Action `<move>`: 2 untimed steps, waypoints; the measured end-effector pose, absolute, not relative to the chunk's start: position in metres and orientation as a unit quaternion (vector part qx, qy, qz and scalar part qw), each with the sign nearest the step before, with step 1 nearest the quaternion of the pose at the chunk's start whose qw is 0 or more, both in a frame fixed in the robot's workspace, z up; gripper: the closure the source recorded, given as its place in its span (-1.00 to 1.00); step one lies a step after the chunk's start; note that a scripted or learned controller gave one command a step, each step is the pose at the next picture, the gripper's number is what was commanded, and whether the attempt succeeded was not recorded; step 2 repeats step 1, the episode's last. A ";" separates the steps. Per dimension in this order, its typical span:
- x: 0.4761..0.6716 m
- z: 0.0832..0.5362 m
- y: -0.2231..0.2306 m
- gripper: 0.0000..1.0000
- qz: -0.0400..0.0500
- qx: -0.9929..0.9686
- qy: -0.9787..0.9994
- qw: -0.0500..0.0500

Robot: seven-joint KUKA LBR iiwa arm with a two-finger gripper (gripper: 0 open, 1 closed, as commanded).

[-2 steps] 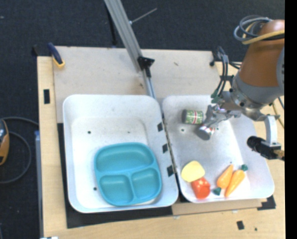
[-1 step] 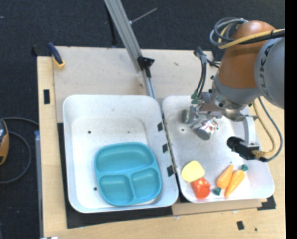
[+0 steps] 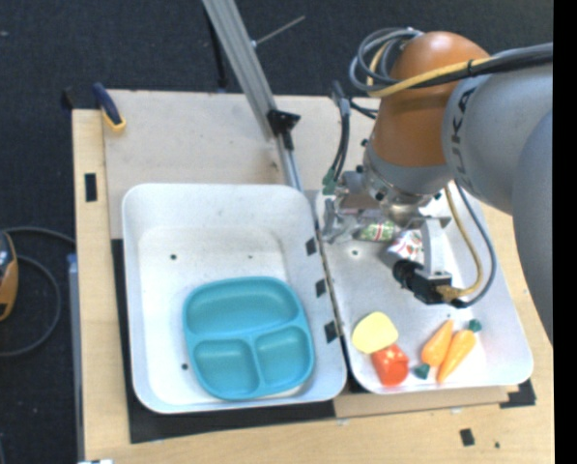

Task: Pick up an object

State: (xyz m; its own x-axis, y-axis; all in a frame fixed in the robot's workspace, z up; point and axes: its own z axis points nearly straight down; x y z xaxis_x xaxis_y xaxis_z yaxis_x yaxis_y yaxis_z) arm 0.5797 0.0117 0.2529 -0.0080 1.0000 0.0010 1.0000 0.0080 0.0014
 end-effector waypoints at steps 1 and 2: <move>0.595 0.246 0.052 1.00 0.000 0.705 0.709 0.000; 0.595 0.246 0.052 1.00 0.000 0.705 0.709 0.000</move>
